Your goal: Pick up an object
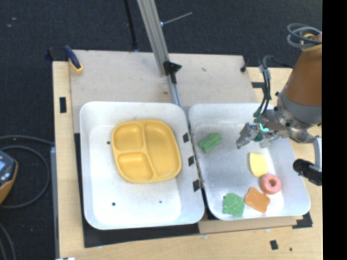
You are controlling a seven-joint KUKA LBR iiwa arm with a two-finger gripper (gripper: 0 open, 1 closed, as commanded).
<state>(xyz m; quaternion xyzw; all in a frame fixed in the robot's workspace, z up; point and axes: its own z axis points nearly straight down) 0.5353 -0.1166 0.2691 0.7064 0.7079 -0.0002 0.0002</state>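
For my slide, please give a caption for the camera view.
Gripper over the right bin, above five toys; yellow tray in the left bin.

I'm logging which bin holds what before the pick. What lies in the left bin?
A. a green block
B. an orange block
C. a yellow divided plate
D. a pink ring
C. The yellow divided plate lies alone in the left bin, while the pink ring, green block and orange block all lie in the right bin.
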